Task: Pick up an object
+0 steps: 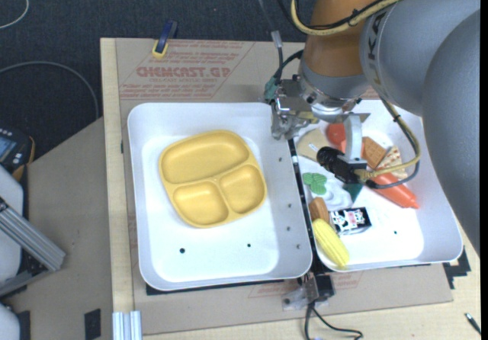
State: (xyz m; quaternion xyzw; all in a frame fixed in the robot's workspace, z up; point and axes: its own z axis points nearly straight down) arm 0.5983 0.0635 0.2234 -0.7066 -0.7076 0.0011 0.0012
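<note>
From my remote feed: yellow three-compartment plastic tray sits in the left white bin, blue-yellow clamp on the cardboard sheet behind.

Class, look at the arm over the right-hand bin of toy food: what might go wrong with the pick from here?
1. The toys lie crowded: the corn cob, carrot and black-and-white card sit close together, so the gripper may knock neighbours or pinch two at once.
2. It hangs beside the wall between the right bin and left bin, so descending may strike that rim.

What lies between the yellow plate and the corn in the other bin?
Bare white floor of the left bin, then both bins' adjoining rims, separate the yellow plate from the corn in the camera view.
</note>
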